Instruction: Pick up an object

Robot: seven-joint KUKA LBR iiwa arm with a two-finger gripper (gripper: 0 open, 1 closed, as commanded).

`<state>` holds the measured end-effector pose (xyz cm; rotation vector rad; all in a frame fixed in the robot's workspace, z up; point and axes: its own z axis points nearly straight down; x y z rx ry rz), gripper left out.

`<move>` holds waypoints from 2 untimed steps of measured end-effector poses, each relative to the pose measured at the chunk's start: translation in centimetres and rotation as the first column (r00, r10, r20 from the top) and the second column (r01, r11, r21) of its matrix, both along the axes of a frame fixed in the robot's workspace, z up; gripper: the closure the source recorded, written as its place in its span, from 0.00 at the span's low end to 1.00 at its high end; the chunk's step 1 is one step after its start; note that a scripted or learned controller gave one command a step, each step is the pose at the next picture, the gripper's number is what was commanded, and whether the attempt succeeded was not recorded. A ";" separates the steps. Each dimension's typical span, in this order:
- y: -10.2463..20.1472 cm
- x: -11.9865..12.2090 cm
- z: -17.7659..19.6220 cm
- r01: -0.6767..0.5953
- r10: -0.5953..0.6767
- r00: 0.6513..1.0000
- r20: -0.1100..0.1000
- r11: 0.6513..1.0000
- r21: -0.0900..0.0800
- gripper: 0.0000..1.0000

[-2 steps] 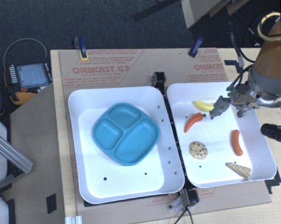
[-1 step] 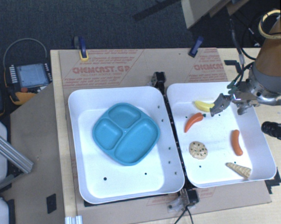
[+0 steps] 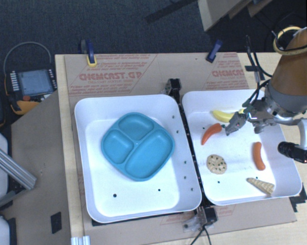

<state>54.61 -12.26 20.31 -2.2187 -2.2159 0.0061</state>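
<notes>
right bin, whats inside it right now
The right bin holds a yellow banana, a red chili pepper, a cookie, a sausage and a cone. The gripper covers the banana's right end.

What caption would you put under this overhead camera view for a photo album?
Robot gripper hovers over the right bin by a banana and red pepper; a blue divided plate fills the left bin.

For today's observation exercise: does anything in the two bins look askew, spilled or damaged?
Nothing looks spilled or damaged. The blue divided plate sits turned at an angle to the left bin's walls, which is the only thing askew.
</notes>
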 end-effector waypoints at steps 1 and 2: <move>-0.3 -1.1 -5.7 0.000 0.000 1.000 -0.002 1.000 0.001 0.00; 0.8 -1.2 -11.3 -0.001 0.001 1.000 -0.001 1.000 0.001 0.00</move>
